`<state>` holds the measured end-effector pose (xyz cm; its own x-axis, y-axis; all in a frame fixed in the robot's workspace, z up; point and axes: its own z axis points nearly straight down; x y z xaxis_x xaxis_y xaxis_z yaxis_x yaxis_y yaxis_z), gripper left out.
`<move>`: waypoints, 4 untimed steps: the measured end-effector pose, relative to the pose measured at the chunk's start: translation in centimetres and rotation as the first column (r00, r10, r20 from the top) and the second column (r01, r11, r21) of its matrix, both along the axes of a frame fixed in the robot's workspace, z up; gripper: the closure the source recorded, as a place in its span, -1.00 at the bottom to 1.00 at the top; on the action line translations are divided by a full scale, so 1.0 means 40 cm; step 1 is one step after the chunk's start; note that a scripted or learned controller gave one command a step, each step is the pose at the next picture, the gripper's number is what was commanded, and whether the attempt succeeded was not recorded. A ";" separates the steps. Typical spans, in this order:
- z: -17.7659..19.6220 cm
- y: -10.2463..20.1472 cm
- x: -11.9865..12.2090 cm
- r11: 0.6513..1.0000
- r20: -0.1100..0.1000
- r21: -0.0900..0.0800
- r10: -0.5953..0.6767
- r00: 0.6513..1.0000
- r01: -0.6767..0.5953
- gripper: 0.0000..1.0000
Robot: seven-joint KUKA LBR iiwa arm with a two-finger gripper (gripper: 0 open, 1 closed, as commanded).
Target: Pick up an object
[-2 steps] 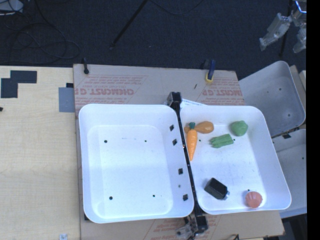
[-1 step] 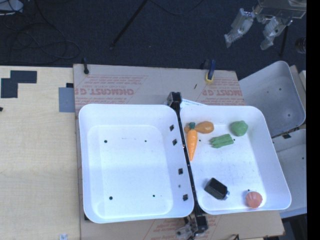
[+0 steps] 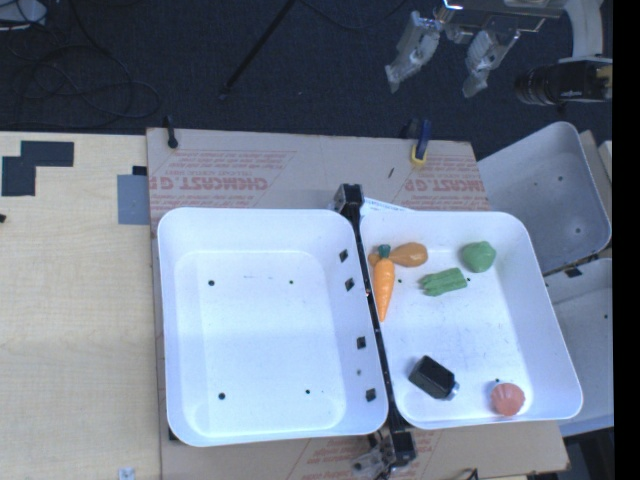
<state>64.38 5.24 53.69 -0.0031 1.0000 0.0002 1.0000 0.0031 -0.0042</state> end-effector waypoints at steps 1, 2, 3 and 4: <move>0.000 0.201 0.000 1.000 0.001 0.001 0.004 1.000 -0.004 -1.00; 0.000 0.342 0.000 1.000 0.001 -0.001 0.000 1.000 0.000 -1.00; -0.001 0.485 0.000 1.000 0.000 -0.001 0.002 1.000 -0.002 -1.00; 0.022 0.485 -0.002 1.000 -0.005 -0.003 0.004 1.000 -0.004 1.00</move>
<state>64.31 24.62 54.58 -0.0075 1.0000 -0.0032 0.9999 0.0074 -0.0088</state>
